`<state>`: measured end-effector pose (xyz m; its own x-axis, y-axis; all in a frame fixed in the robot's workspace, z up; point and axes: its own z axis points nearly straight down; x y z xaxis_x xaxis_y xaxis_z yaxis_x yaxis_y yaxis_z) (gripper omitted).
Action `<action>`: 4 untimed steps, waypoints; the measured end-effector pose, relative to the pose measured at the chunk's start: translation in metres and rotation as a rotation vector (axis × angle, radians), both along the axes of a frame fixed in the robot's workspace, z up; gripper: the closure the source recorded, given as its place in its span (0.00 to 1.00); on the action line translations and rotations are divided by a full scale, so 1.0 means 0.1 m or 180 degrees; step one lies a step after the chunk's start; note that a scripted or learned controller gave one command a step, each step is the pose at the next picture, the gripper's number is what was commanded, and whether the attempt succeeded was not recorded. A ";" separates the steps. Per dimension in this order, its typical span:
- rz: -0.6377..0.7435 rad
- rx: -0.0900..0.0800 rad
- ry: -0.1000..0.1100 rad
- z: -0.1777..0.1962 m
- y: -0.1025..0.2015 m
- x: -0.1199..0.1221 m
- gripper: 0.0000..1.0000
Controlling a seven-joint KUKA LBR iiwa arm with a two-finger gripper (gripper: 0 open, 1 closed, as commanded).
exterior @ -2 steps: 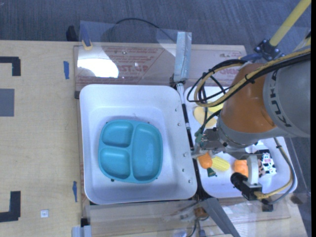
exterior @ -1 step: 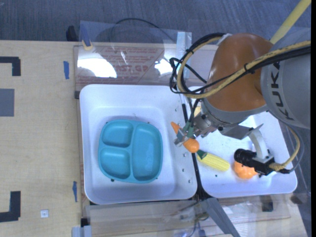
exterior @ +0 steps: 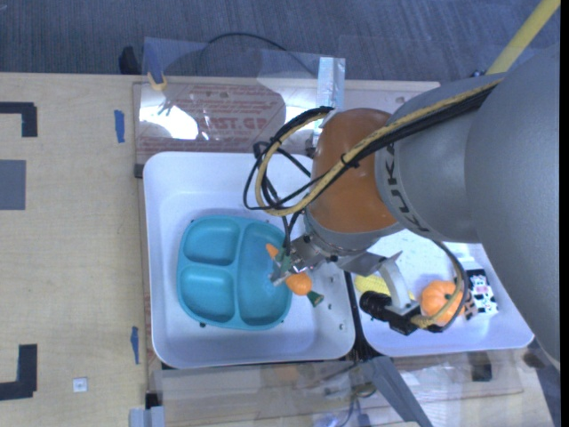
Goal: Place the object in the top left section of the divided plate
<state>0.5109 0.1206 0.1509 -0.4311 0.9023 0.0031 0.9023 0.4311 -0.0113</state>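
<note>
Tool sits low over the right edge of the divided plate, hanging off the grey arm that reaches in from the view's right. The wrist and cables block the tip, so we can't tell whether the tool is apart, together or clamped on anything. The small orange object, with a green end pointing down-right, shows right at the tool tip, at the plate's right rim and touching the tool or very nearly. We judge this to be the task's thing, but we can't confirm it's gripped. Its long axis looks to run diagonally, upper-left to lower-right in the view, though part of it is hidden. Key relation: the top left section lies to the view's left and slightly up from the tool, across the plate's big right compartment and the divider ridge. So the coming move is a short traverse left and up, then a drop, provided the object actually comes along. Main risk we see is the object sitting loose at the rim and staying behind or falling into the right compartment. The plate sits in the left bin on the bench. The right bin holds a rounder orange item and a black-and-white piece, well apart from the tool.
</note>
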 end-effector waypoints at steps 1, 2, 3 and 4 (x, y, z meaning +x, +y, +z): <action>0.0184 0.0003 -0.0051 0.35 -0.53 0.62 1.00; -0.1000 0.0005 -0.0045 0.41 -0.12 0.52 1.00; -0.1568 -0.0010 -0.0026 -0.06 0.54 1.27 1.00; -0.0672 0.0027 -0.0103 -0.33 0.69 1.15 1.00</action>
